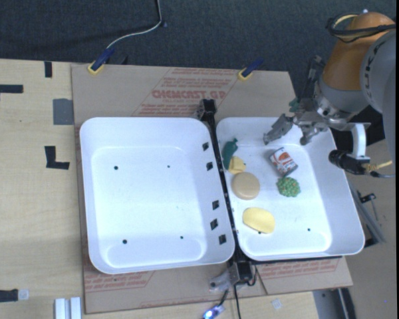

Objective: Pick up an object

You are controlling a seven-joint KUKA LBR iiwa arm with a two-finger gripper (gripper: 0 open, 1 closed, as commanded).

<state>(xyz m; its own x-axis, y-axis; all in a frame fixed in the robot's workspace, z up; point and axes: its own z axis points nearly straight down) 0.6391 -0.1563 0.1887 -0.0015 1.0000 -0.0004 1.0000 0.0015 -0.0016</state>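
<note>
Yellow lemon point(259, 220): front of right bin point(332, 198).
Small can point(283, 160): just below the gripper point(292, 133) — nearest thing, leaning.
Gripper: fingers spread wide, holding nothing.

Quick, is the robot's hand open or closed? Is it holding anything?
Hand: open, holding nothing, above the right bin near the can.
</note>
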